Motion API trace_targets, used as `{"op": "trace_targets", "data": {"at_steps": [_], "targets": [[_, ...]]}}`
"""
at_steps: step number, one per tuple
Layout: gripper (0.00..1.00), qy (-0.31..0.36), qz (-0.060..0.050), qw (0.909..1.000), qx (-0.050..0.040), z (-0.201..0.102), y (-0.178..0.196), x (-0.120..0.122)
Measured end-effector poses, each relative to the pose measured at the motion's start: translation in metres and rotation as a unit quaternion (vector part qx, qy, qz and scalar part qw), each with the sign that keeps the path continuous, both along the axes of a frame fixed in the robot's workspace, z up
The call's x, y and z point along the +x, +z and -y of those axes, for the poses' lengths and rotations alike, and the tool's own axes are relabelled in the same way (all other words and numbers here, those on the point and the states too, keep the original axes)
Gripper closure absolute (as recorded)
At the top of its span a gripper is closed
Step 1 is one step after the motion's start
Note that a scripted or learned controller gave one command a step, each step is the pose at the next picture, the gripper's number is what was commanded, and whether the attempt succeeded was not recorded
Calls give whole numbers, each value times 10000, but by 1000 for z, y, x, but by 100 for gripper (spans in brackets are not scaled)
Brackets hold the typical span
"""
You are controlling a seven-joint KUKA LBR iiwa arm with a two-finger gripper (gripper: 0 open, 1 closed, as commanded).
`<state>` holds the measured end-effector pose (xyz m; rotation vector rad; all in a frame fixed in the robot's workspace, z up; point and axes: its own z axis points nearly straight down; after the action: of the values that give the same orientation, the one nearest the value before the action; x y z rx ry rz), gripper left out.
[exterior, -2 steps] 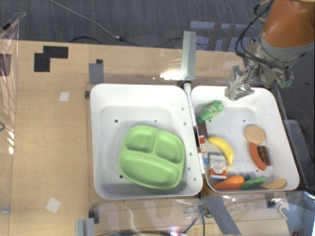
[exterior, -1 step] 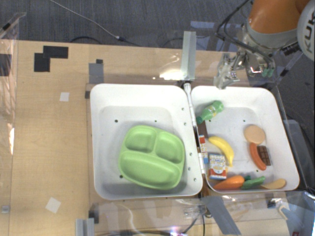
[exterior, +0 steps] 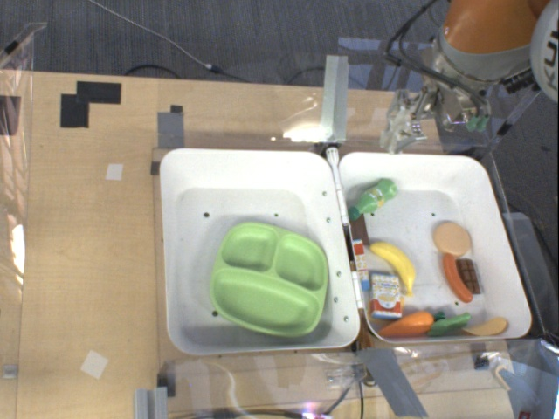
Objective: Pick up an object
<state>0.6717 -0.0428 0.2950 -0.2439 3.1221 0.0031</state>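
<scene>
Jaws (exterior: pixel 410 122) above right bin's (exterior: pixel 489 182) far rim

I can read nothing here — no word, number or brand comes out clearly. The small carton (exterior: pixel 385 294) in my right bin (exterior: pixel 489 182), just near of the banana (exterior: pixel 395 263), carries a printed red, white and blue face — its lettering is too small and blurred to make out.
</scene>
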Motion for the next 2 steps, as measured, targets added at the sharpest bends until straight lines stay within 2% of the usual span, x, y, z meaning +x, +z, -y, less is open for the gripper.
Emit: {"op": "trace_targets", "data": {"at_steps": [1,2], "targets": [[100,834,-36,9965,-19,81,-19,-2],[100,861,-4,9963,-8,77,-8,0]]}}
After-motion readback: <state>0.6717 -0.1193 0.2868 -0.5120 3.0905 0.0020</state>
